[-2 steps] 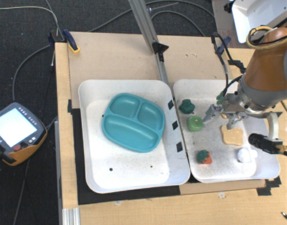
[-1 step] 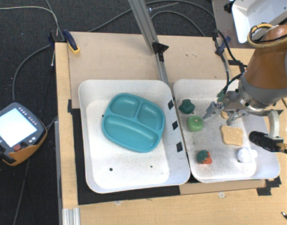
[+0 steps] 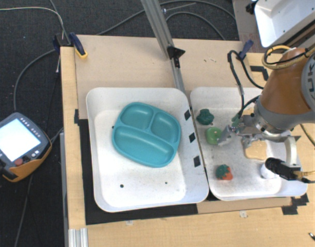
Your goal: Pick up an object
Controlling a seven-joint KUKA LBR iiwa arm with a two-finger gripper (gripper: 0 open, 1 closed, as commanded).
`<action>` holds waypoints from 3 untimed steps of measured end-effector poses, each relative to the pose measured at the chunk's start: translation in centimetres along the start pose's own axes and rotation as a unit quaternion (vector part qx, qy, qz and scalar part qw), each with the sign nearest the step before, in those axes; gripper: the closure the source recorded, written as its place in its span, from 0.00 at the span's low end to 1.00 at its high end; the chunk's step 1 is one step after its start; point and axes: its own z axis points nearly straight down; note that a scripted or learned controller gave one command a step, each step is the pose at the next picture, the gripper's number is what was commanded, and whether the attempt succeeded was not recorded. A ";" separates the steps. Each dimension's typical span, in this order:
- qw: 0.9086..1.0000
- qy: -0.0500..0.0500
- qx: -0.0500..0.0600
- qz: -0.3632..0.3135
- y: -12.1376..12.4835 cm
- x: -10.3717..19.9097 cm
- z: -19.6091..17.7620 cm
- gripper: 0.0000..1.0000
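A tan wooden table (image 3: 126, 66) stands on dark carpet crossed by cables, carrying two shallow white bins side by side. The left bin (image 3: 103, 189) holds a teal divided plate (image 3: 146, 133) with three compartments, lying flat near its middle. The right bin (image 3: 249, 192) holds the small things: a dark green lumpy object (image 3: 205, 118) near its upper left, a light green round object (image 3: 214, 135) just below that, a red and green object (image 3: 224, 172) lower down, and a pale yellow flat piece (image 3: 256, 150) partly under the arm. The grey and orange arm (image 3: 285, 94) reaches in from the right, and its hand (image 3: 230, 133) sits low, just beside the light green round object; whether it is clenched or released cannot be told from here. A handheld pendant (image 3: 16, 147) with a glowing screen lies on the carpet at left. No writing is readable anywhere
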 end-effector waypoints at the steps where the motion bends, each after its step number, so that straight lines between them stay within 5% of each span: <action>1: 1.000 0.000 0.000 0.000 0.2 -0.5 4.4 0.00; 2: 1.000 0.000 -0.003 -0.001 0.3 -0.5 7.8 0.00; 3: 1.000 -0.003 -0.008 0.000 0.5 -0.6 6.4 1.00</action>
